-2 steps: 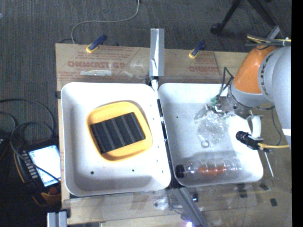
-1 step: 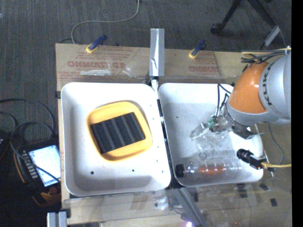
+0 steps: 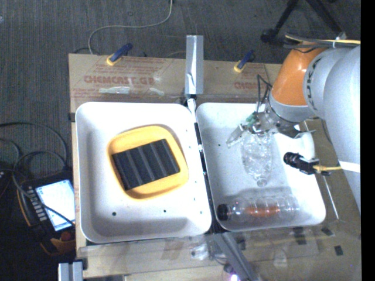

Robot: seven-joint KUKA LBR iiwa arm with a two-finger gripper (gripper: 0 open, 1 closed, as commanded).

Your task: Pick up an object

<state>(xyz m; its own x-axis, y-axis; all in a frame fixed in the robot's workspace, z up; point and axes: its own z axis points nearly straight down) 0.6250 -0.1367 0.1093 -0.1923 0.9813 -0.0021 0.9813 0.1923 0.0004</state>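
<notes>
My gripper [image 3: 253, 124] hangs over the upper middle of the right bin [image 3: 217, 157], below the orange band of the arm [image 3: 293, 86]. A crumpled clear plastic bottle [image 3: 256, 157] lies directly under and against it, its neck end pointing toward the bin's front. A second clear bottle [image 3: 261, 208] with an orange tint inside and a dark cap lies on its side along the front wall of the right bin. In the left bin [image 3: 94, 157] rests a yellow tray-like object [image 3: 149, 160] with a black ribbed insert.
A metal divider post [image 3: 193, 66] stands at the back between the bins. A black connector with a yellow cable [image 3: 300, 161] juts over the right bin's right side. Blue clamps [image 3: 119, 53] hold the cardboard behind the bins.
</notes>
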